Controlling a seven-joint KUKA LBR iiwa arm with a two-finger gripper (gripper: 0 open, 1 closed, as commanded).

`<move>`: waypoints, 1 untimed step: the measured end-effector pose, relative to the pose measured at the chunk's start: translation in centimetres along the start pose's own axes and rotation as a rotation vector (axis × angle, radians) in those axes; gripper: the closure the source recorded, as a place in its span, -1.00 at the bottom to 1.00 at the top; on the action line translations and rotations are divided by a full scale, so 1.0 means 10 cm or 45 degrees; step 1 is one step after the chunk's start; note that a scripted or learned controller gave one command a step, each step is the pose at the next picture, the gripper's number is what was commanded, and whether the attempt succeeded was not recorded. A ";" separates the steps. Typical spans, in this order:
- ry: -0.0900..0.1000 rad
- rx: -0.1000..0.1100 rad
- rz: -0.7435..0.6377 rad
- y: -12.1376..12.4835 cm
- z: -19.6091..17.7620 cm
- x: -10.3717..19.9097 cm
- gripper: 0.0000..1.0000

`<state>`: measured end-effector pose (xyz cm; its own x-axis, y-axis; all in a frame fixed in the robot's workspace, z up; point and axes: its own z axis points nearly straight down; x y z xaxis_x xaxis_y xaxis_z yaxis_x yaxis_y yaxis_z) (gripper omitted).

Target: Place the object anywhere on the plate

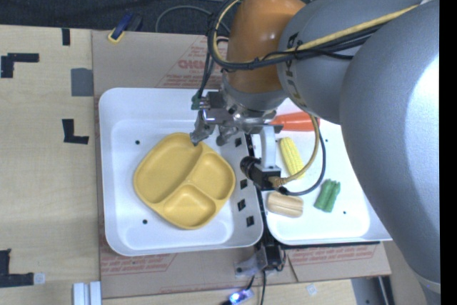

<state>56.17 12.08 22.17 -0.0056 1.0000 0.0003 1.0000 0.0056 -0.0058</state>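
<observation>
Camera view gives us the end effector [206,126] at the upper rim of the yellow three-compartment plastic plate [184,181] in the left white bin [121,153] (we cannot tell its state). Across in the right white bin [343,225] lie a yellow corn cob [290,155], orange carrot [296,123], tan bread roll [284,206] and green vegetable piece [327,195].

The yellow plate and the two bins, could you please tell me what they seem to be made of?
The yellow plate looks like moulded plastic with a matte to satin finish: uniform colour, soft rounded dividers between three compartments, only faint sheen. The left bin and the right bin look like smooth white plastic, with rounded corners and rims and a slight gloss. The look leaves the exact material open.
</observation>
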 end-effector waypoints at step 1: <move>-0.001 -0.004 0.004 0.01 -0.01 -0.03 -1.00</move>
